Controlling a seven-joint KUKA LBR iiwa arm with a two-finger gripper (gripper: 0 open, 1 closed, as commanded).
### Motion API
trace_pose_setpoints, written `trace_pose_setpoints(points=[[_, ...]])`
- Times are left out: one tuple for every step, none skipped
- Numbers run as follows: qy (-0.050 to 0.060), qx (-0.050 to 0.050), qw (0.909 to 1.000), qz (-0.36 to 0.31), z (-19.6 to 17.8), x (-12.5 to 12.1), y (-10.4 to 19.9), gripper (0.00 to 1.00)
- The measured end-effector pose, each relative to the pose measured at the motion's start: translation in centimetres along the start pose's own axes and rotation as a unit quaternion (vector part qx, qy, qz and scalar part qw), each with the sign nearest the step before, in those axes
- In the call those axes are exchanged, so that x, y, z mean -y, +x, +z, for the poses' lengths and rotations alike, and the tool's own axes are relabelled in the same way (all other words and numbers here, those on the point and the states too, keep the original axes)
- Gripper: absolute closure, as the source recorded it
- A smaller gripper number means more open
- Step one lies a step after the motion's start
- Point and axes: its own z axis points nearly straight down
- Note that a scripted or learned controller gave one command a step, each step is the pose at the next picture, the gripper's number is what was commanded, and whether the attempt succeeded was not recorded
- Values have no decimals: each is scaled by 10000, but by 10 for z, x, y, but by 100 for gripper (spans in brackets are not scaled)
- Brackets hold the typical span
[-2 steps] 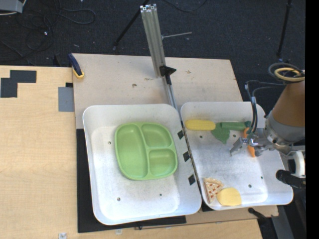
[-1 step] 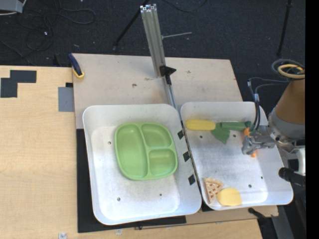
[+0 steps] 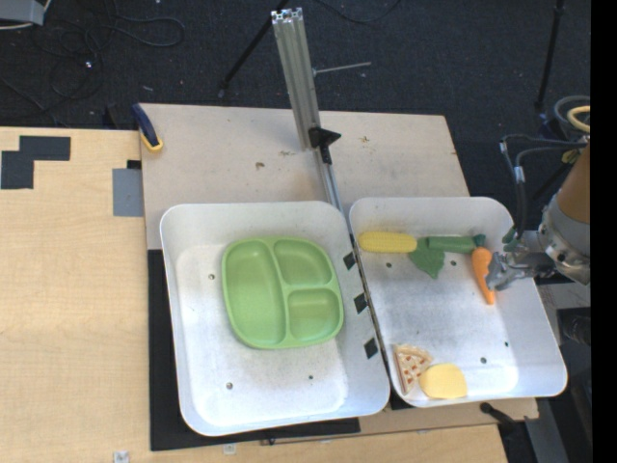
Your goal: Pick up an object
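Two white bins flank a divider; gripper, finger state unclear, sits beside carrot, near corn.

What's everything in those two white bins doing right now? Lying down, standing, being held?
Green divided plate: lying flat, right side up, in the left bin.
Toy corn cob: lying on its side in the right bin.
Green toy piece: lying flat beside the corn.
Toy carrot: lying by the bin's right wall, next to the gripper.
Pizza slice toy: lying flat.
Yellow round toy: resting against the pizza slice.
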Motion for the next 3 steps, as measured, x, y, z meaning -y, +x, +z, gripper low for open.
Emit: trace_pose_setpoints(points=[[-1,0,10000,-24,-34,-1,-1,100],[16,-12,10000,-47,-29,-22,50,100],[9,-5,10000,-45,-40,-33,103,100]])
